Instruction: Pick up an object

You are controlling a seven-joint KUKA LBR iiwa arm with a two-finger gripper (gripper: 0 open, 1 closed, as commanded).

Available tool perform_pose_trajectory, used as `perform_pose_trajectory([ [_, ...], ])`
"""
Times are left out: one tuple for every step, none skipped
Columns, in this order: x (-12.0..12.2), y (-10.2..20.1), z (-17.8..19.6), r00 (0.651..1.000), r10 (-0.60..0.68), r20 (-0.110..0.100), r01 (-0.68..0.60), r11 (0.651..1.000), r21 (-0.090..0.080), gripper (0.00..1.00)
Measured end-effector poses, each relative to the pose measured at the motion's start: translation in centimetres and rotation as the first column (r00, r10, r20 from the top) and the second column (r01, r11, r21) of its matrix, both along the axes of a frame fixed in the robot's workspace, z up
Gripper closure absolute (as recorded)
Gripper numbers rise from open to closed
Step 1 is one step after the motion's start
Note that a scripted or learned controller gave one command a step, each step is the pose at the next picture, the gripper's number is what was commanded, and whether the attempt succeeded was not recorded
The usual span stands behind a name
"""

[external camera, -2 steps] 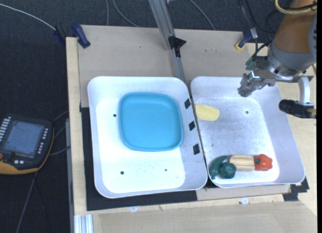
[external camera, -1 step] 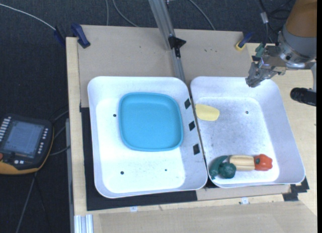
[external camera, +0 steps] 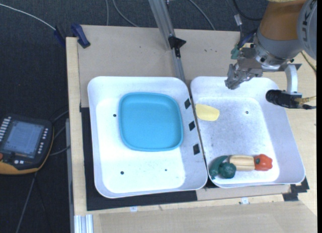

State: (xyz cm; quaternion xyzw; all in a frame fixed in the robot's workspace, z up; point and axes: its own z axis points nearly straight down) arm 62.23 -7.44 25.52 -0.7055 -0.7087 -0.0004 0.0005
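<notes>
Progress: we judge the task as not yet begun in effect; no object sits between the gripper fingers, and every candidate lies in the right bin.
Remaining work: we expect a descent onto one object, a closure, and a lift.
Bench (external camera: 141, 51): it carries two white bins side by side; its near edge runs along the bottom of the view.
Right bin (external camera: 282, 126), near corner: we see three objects in a row, touching or nearly so: a dark green rounded item (external camera: 223, 169), a tan cylinder (external camera: 241, 163) and a red item (external camera: 263, 162).
Right bin, middle: a pale yellow piece (external camera: 207, 112) lies just beside the left wall, well apart from the near row.
Left bin (external camera: 100, 126): it holds a shallow blue tray (external camera: 150, 121), lying flat near the centre; we see nothing in the tray.
Gripper (external camera: 234, 82): it hangs over the far rim of the right bin, pointing down; its fingers look close together and hold nothing, though at this size we read that with caution.
Arm (external camera: 284, 20): it enters from the far right, with the orange band above the wrist.
Nearest candidate: the pale yellow piece, near the gripper and clear of other objects.
</notes>
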Motion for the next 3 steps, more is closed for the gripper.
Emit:
perform_pose_trajectory([
  [0.5,6.1,-0.1,1.0,0.001,0.001,-0.001,1.0,0.0,1.0],
  [1.7,12.1,-0.2,1.0,0.001,0.0,-0.001,1.0,0.0,1.0],
  [3.2,16.6,-0.4,1.0,-0.001,0.001,0.001,1.0,0.0,1.0],
])
